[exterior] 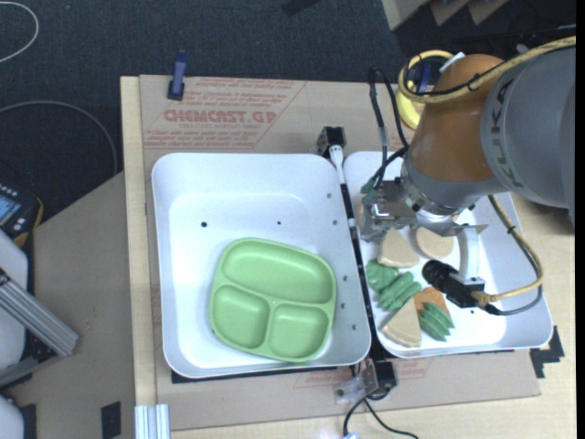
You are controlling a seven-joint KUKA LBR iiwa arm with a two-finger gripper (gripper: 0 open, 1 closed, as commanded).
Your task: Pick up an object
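Dark carpet surrounded the tabletop (228, 122). Whether the hand (402, 216) was closed could not be told as it hung over the right bin (526, 332), above tan and green toy food pieces (407, 286). Beside it, the left bin (183, 190) held a green divided tray (272, 297).

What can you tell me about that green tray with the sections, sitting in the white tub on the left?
The green tray is a pale green divided plate with rounded corners and what looks like smooth, slightly glossy plastic. It has three hollows: one long section across its far side and two smaller ones side by side on its near side. All three look bare. It lies flat and right way up, turned a little askew, on the floor of the left bin, toward the near right part. Nothing else touches it.
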